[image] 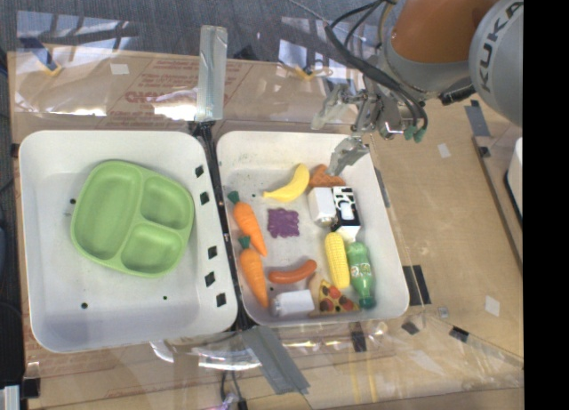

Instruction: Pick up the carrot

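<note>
The grey metal hand (348, 152) hangs over the far edge of the right white plastic bin (391, 239); whether it is open or closed cannot be told. Two orange carrots (249, 226) (254, 275) lie along this bin's left wall, near the yellow banana (290, 186).

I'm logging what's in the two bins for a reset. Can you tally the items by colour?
Orange: 4, two carrots, a sausage, and a piece by the banana
Yellow: 2, banana, corn
Green: 2, bottle, divided plate
Purple: 1, grapes
White: 3, two cartons, a can
Mixed red and yellow: 1
Total: 13
</note>
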